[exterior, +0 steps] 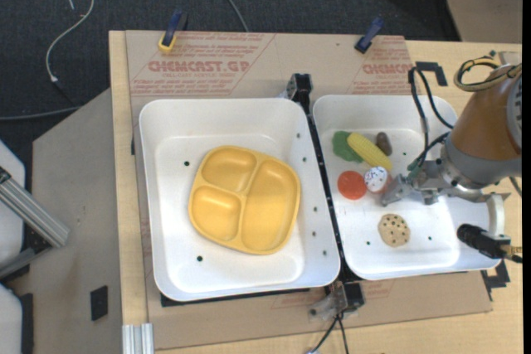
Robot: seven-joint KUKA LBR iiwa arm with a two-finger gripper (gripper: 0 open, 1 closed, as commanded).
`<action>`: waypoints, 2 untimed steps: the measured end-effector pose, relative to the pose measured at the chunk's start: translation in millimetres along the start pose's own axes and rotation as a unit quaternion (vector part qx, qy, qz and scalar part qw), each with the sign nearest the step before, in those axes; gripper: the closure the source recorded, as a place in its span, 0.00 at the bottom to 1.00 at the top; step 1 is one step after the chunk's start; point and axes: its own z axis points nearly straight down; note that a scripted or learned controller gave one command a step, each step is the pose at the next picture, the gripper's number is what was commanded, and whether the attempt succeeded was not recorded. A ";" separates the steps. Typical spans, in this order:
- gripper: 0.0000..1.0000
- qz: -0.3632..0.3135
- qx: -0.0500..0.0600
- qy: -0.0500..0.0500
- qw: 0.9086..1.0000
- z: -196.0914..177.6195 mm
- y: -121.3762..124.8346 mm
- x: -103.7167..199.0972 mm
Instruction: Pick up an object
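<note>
- The left bin (158, 203) holds a yellow divided plate (245, 199) lying flat near its middle, well apart from the small items, so it looks like a spare target, not the one in hand.
- Two blue clamps (172, 31) at the 12 o'clock edge pin a cardboard sheet (249, 62) to the bench, likely to keep it from sliding; its red print reads "CHEMCAST GP", repeated and partly cut off.
- The right bin (365, 257) carries the candidates: a green piece (343, 145) touching a corn cob (367, 148), a brown lump (383, 142), a red ball (353, 184), a white die (376, 177) and a cookie (394, 230) toward 6 o'clock.
- The end effector (393, 189) sits just at 3 o'clock of the die; whether it is wide, narrow or holding anything I cannot tell.
</note>
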 end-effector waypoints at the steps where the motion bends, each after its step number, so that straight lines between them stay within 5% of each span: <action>1: 1.00 0.000 -0.001 0.000 1.000 -11.9 0.7 0.0; 2: 1.00 0.000 -0.004 -0.002 1.000 -67.8 4.1 -10.1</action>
